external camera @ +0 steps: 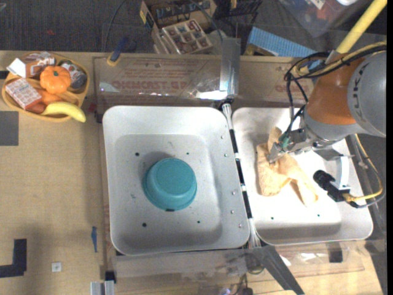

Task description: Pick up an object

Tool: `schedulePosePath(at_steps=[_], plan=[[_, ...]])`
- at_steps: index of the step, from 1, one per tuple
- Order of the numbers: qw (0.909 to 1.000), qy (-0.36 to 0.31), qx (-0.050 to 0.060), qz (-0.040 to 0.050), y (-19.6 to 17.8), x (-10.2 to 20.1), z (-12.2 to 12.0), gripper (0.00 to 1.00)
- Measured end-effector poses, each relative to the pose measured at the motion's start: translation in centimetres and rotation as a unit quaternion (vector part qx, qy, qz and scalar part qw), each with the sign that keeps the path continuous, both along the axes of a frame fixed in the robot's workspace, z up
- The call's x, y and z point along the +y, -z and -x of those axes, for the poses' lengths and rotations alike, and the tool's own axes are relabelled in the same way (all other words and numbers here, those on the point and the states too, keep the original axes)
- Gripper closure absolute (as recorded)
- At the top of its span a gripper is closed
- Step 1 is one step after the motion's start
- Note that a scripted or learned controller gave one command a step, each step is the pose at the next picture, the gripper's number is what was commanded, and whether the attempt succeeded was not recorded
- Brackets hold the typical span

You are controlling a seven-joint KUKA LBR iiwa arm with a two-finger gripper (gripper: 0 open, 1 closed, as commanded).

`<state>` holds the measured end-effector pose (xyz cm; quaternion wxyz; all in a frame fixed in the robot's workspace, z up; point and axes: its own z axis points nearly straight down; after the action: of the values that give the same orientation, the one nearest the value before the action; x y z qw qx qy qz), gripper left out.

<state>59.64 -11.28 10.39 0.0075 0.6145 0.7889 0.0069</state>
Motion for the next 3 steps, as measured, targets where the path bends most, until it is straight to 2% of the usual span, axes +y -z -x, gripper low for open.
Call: schedulePosePath(at_steps=[1,2,3], plan=[[1.0,0.0,0.0,0.0002,0.0,0.0,0.0,0.0],[1.0,0.002,-0.002,0.0007,-1.1,-0.3,-0.1,1.0],[1.0,0.004,-0.004,0.0012,-2.1,-0.5,-0.1,1.0]])
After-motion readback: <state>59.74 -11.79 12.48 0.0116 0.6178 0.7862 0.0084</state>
